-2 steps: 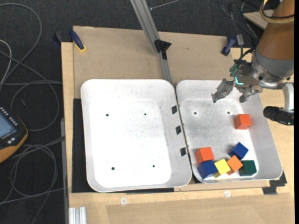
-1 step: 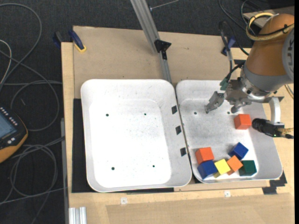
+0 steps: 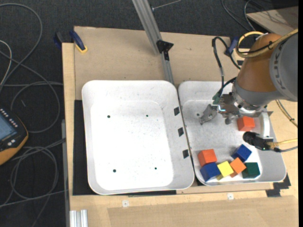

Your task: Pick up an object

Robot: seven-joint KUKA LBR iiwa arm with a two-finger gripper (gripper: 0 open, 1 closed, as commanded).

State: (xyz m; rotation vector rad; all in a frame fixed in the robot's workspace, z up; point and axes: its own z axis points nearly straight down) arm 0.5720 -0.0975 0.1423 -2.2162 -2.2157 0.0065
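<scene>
My gripper hangs over the upper middle of the right bin. Its two metal fingers are spread open, with only bare bin floor between them. An orange-red block lies just right of the gripper, beside it and not held. Along the bin's front edge sits a cluster: an orange block, a blue block, a yellow block, a small orange block, a second blue block and a green block.
The left bin stands beside the right one, with a row of black clips on the shared wall. A slanted metal post rises behind the bins. Cables and a handheld device lie on the floor at left.
</scene>
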